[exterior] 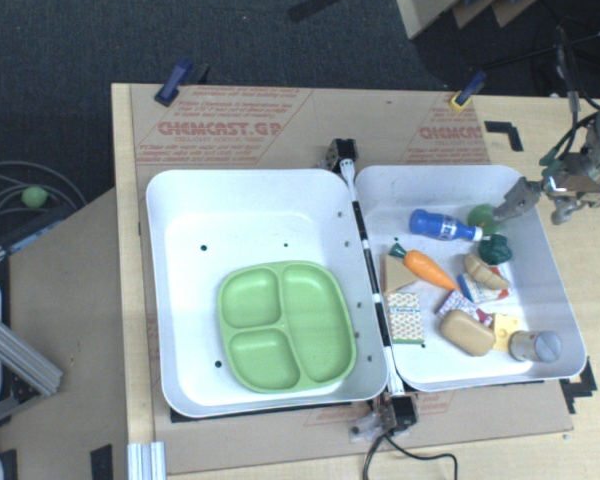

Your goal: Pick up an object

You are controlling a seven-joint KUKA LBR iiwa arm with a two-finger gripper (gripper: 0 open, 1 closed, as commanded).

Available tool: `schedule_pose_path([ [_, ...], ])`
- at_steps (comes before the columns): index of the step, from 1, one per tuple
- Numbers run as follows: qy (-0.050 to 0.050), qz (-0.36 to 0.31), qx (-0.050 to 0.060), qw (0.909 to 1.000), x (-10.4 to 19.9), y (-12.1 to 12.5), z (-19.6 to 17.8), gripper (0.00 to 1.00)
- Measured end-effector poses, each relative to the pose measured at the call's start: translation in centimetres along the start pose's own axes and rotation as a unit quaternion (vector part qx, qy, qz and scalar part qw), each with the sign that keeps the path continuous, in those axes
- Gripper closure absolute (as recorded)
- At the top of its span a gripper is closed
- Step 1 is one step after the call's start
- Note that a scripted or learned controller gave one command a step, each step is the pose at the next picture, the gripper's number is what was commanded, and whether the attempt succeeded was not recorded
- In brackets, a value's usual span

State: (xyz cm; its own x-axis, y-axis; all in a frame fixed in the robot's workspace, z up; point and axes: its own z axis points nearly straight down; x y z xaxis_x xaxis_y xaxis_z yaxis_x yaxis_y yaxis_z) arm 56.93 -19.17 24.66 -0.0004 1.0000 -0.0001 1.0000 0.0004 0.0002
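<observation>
The right bin (540, 268) holds several small items. Among them are a blue bottle (445, 227) lying on its side, an orange toy carrot (427, 266), a green lump (481, 215), a tan bread-like piece (467, 333), a patterned packet (404, 318) and a grey can (538, 346). My gripper (525, 196) hangs over the bin's far right corner, just right of the green lump and the bottle's cap end. Nothing shows in its grasp.
The left bin (180, 228) bears a green plate (283, 325) with three compartments. A black divider clip (342, 152) sits between the bins at the back. Blue (173, 83) and yellow (467, 91) clamps hold the cardboard base.
</observation>
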Motion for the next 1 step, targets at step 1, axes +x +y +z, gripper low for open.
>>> schedule_pose_path([
  [1, 0.0, 0.0, 0.0, 1.0, 0.81, 8.11, 11.66, 0.0],
])
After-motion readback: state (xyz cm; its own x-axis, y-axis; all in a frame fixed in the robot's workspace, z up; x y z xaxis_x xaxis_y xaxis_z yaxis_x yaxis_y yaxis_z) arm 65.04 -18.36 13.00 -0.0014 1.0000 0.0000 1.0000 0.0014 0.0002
